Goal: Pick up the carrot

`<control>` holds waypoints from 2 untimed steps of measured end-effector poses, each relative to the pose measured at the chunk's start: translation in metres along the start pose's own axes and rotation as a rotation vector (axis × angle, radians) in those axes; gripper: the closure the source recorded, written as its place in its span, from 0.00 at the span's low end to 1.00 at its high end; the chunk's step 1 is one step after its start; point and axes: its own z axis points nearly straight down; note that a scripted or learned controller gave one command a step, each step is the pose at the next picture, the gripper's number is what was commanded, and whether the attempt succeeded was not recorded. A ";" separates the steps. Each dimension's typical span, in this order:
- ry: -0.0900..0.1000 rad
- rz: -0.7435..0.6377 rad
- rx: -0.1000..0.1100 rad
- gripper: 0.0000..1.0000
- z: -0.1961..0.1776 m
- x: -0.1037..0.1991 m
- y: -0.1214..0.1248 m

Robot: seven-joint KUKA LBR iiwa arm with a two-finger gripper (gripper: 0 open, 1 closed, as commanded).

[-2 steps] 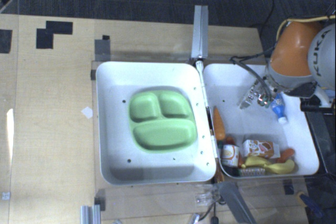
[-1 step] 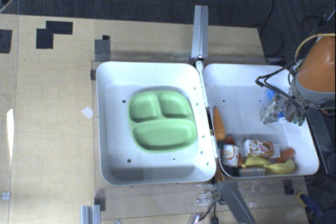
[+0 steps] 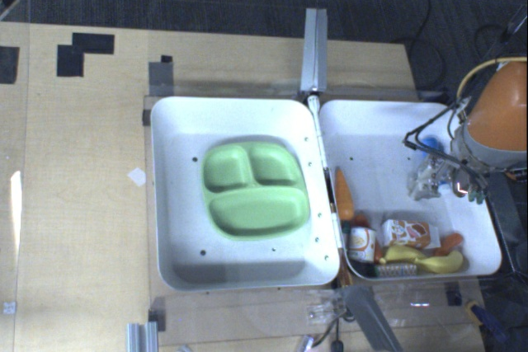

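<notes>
Beside the banana (image 3: 429, 262), carrot (image 3: 343, 196) lies lengthwise along the bin's divider wall.

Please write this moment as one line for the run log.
task: pick up carrot | carrot: right bin, by left wall, not held | gripper: over right bin, apart from carrot | left bin: green tray
</notes>
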 end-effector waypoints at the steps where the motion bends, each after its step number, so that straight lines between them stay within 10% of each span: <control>1: 0.007 0.226 0.001 1.00 -0.101 -0.003 0.000; 2: 0.004 -0.019 -0.001 1.00 -0.172 -0.090 0.024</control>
